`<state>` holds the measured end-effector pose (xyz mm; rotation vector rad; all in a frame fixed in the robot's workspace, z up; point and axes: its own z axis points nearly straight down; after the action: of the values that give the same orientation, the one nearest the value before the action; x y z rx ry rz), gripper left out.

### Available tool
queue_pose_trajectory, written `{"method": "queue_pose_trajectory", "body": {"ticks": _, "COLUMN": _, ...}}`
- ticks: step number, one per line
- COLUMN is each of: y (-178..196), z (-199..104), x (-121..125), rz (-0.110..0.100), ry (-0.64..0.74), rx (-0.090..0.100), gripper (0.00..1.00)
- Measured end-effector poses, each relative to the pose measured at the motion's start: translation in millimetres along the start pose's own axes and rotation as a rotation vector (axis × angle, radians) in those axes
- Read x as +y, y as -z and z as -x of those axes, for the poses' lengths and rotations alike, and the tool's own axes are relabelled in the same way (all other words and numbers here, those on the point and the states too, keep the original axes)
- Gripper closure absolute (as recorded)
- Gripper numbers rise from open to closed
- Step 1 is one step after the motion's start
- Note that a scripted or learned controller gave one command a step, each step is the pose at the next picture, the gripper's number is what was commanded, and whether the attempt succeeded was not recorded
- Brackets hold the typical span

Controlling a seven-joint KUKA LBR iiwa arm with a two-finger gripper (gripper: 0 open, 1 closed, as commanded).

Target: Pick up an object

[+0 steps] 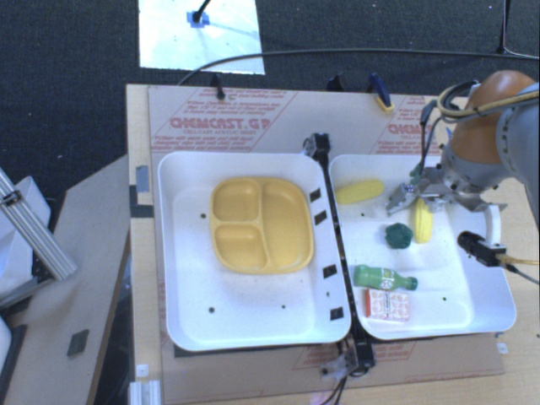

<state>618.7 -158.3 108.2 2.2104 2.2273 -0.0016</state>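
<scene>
1. Approach. The gripper [411, 194] is low over the right bin [498, 306], at its far side. Whether the jaws are apart or together cannot be told from this view, and nothing is seen between them. No object is held yet; the pick is judged to be in its approach stage.

2. Target selection. Two yellow corn-like pieces lie closest. The long yellow piece [359, 192] lies just to the jaws' left, crosswise in the bin. The shorter yellow piece [422, 219] lies just below the jaws, toward the camera, running roughly lengthwise. Either is a reasonable target. For a sound grasp, centre the jaws over the chosen piece's middle and close across its narrow width, not along its length. Rounded pieces are likely to roll, so descend squarely.

3. Right bin contents, largest to smallest:
- Green bottle [384, 278], lying on its side, well below the jaws toward the near wall.
- Long yellow piece, as above.
- Red-and-white carton [388, 305], lying flat just beyond the bottle, nearest the front wall.
- Shorter yellow piece, as above.
- Dark green lump [398, 235], below the jaws, just beside the shorter yellow piece; contact cannot be told.

4. Left bin [186, 310]. Holds one yellow divided plate [261, 225] with three compartments, well to the jaws' left across the centre divider.
</scene>
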Motion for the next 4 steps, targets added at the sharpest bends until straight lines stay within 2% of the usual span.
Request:
{"method": "queue_pose_trajectory", "body": {"ticks": 1, "y": -15.9, "z": 4.4, "x": 6.6, "rz": 0.017, "ry": -0.002, "rx": -0.008, "gripper": 0.0}}
{"method": "queue_pose_trajectory", "body": {"ticks": 2, "y": -5.5, "z": 3.3, "x": 9.8, "rz": 0.026, "ry": 0.002, "rx": -0.008, "gripper": 1.0}}
{"method": "queue_pose_trajectory", "body": {"ticks": 3, "y": 50.8, "z": 12.0, "x": 13.5, "rz": 0.0, "ry": -0.001, "rx": 0.002, "gripper": 1.0}}
{"method": "queue_pose_trajectory", "body": {"ticks": 4, "y": 101.9, "z": 12.3, "x": 14.9, "rz": 0.0, "ry": -0.001, "rx": 0.002, "gripper": 1.0}}
